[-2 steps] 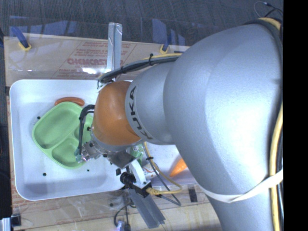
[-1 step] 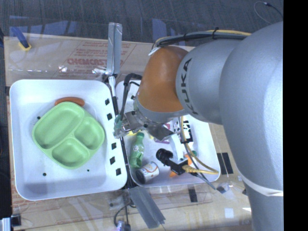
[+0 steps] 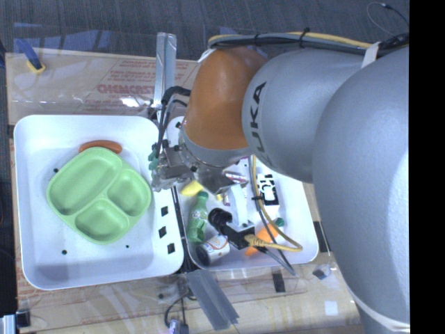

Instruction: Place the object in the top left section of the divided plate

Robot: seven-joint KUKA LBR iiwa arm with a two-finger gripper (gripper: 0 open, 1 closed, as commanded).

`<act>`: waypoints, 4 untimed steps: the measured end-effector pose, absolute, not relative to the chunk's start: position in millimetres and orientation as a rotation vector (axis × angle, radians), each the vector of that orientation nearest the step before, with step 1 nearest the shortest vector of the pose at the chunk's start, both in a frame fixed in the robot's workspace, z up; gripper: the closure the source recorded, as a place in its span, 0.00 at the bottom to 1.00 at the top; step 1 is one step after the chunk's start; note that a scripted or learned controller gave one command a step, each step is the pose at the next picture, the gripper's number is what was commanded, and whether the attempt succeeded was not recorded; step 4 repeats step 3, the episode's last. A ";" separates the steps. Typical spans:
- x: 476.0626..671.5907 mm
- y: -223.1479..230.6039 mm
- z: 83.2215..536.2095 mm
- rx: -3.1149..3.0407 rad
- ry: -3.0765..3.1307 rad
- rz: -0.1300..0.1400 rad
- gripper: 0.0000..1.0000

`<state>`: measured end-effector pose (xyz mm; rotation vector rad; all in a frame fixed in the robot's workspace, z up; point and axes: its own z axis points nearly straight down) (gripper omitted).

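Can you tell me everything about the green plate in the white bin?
The green plate is light green, looks like smooth plastic, and has rounded corners. Raised ridges split it into three sections, and all three look bare. It lies flat, turned at an angle, on the floor of the left white bin, toward the upper part. An orange sausage-shaped thing lies just behind its far rim, close or touching; I cannot tell which. The gripper is off to its right, near the bins' shared edge.

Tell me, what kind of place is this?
Probably a robotics lab or test bench. A big grey arm with an orange band reaches over two white bins on a bench; one bin holds a green divided plate, the other small odd items, with loose cables nearby.
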<state>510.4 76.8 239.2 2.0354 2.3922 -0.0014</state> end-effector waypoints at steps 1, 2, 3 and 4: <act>541.3 76.9 359.4 2.005 2.416 0.001 1.00; 534.7 139.6 385.3 1.804 2.571 0.000 1.00; 516.0 83.5 443.6 1.451 2.781 0.005 1.00; 516.0 83.5 443.6 1.451 2.781 0.005 1.00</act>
